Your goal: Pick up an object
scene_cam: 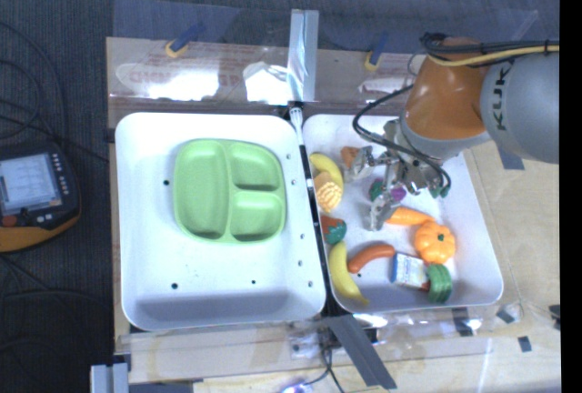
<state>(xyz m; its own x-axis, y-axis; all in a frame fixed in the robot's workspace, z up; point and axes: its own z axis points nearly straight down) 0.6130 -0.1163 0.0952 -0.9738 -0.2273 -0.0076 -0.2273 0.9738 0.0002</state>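
My gripper (384,196) hangs low over the middle of the right bin (482,246), under the orange wrist band. Its fingers point down among the toy food. A small purple and green piece (397,195) lies right by the fingertips, and an orange carrot (408,216) sits just below them. I cannot tell whether anything is between the fingers. Around it lie a yellow corn cob (328,194), a banana (326,167), an orange pumpkin (435,242), a red-orange sausage (370,255), a second banana (343,273) and a blue-white packet (408,270).
The left bin (145,282) holds a green divided plate (228,189). A green item (439,283) lies at the right bin's front right. The arm's grey body (532,105) crosses the upper right. A handheld controller (35,189) lies on the floor at far left.
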